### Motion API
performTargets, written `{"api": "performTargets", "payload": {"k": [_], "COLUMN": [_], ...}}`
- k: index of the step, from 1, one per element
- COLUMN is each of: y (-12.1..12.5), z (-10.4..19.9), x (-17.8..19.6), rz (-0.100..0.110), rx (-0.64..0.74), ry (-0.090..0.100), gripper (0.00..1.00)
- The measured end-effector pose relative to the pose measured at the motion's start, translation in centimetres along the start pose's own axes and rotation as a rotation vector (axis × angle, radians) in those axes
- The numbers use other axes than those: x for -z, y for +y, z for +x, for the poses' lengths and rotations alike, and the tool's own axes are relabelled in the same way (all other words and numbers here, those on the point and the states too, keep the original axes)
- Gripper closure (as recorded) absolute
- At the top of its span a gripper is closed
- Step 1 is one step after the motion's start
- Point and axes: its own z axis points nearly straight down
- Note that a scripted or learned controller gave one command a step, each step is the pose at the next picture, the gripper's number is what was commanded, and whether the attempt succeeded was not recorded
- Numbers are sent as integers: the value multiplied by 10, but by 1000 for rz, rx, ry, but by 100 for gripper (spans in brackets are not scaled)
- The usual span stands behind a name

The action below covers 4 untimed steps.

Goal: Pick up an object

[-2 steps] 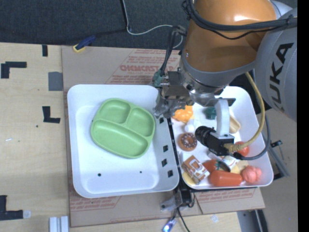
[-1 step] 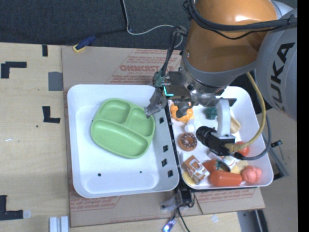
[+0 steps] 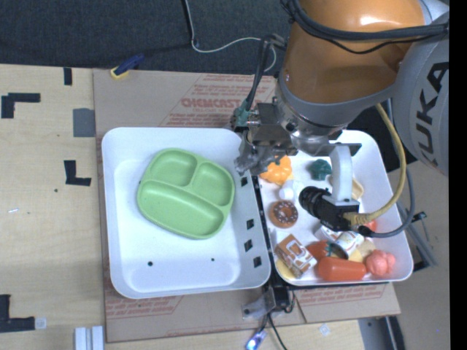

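While the hand (image 3: 257, 154) is hovering over the right bin (image 3: 379, 155), I cannot tell its state. Nearest, the orange toy (image 3: 277, 172) is looking light, hard and slippery; pinching across its middle seems safest.

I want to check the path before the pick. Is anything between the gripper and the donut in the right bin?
Nothing visible blocks it. The gripper is at the bin's upper left; the donut lies below it, its top uncovered. An orange toy sits beside the path, near the gripper.

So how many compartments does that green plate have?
3. The green plate in the left bin has one long compartment along its near side and two smaller ones along its far side.
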Motion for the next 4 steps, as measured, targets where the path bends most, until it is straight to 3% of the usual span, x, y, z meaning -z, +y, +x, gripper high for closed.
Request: {"api": "performTargets", "payload": {"k": [1, 2, 3, 4], "y": [0, 0, -1, 0], "z": [-35, 19, 11, 12], "x": [76, 79, -10, 5], "rz": [-10, -2, 9, 2], "rx": [-4, 3, -3, 0], "ry": [3, 3, -2, 0], "gripper": [100, 100, 100, 100]}}
